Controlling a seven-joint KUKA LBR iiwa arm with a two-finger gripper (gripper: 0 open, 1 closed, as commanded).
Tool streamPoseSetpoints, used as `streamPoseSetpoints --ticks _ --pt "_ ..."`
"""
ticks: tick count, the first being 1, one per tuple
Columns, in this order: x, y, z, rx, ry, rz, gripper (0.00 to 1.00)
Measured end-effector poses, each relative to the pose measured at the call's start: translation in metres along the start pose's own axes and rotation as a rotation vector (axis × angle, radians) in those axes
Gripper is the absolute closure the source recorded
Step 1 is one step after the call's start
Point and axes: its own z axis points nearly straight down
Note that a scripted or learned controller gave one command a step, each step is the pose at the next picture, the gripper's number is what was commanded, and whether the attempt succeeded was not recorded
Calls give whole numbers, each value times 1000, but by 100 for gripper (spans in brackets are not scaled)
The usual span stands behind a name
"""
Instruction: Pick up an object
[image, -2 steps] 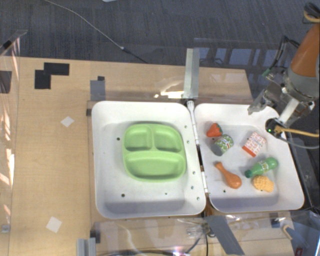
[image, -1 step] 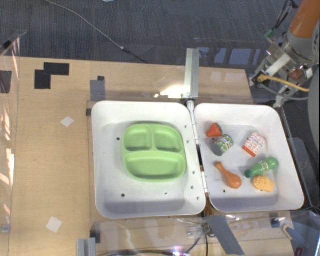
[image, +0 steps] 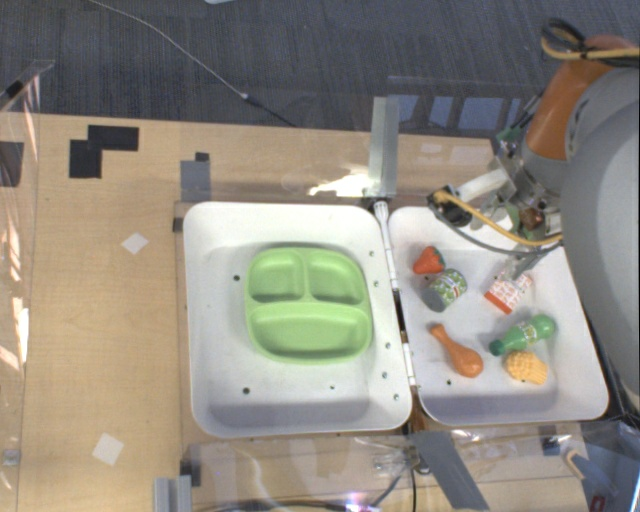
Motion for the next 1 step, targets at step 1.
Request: streamPoseSetpoints --ticks 1 --pt "1 -1 -11 0 1 -11 100"
